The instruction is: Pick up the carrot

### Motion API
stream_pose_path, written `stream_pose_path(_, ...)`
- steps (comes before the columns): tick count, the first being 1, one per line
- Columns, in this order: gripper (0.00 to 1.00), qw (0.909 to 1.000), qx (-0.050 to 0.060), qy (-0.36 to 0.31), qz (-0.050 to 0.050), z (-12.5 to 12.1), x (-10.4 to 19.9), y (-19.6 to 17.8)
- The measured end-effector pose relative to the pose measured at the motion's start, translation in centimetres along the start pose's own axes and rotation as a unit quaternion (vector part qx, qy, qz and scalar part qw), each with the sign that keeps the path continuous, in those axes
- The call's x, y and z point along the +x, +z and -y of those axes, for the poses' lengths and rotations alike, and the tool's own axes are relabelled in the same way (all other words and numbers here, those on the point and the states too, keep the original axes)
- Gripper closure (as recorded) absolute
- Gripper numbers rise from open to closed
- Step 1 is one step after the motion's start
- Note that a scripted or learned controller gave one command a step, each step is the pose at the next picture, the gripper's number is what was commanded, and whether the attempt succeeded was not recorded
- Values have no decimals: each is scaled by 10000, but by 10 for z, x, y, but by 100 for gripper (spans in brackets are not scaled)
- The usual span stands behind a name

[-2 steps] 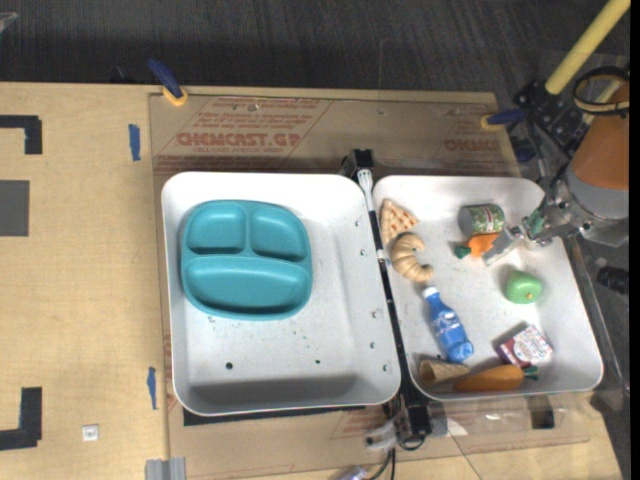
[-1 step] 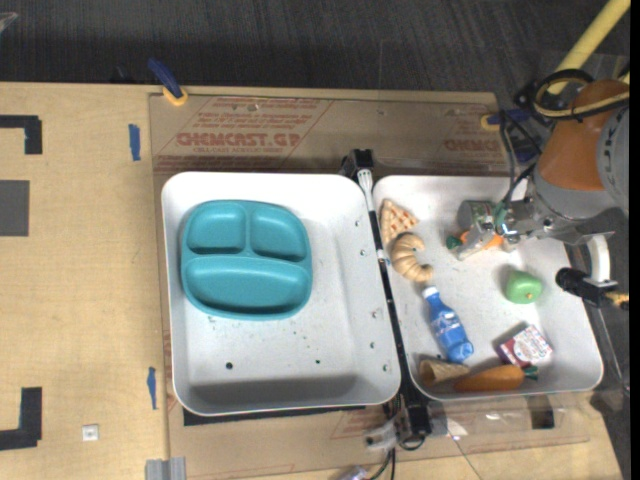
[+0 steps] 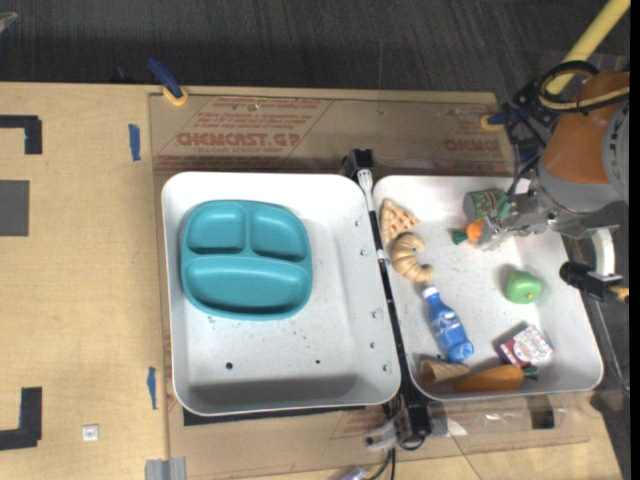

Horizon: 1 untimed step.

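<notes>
currently: metal two-finger gripper (image 3: 497,226) over right white bin (image 3: 590,363).
small orange carrot with green top (image 3: 474,233) lies at the gripper's tip; finger state cannot be told. red cardboard print unreadable.

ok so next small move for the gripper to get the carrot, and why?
Probably a short drop straight onto the carrot. The gripper sits at the carrot's right end in the right bin, with a green packet just behind it. The view doesn't settle whether the carrot is between its fingers, so I'd centre over the orange body before closing.
</notes>
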<state>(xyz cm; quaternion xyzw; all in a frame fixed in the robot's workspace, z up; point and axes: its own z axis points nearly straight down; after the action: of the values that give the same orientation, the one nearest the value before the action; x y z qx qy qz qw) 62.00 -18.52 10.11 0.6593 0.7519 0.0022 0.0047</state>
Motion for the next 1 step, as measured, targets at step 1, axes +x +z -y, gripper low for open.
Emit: stream_pose_path(1, 100, 9863, -6, -1649, 3, 42, -10, 11)
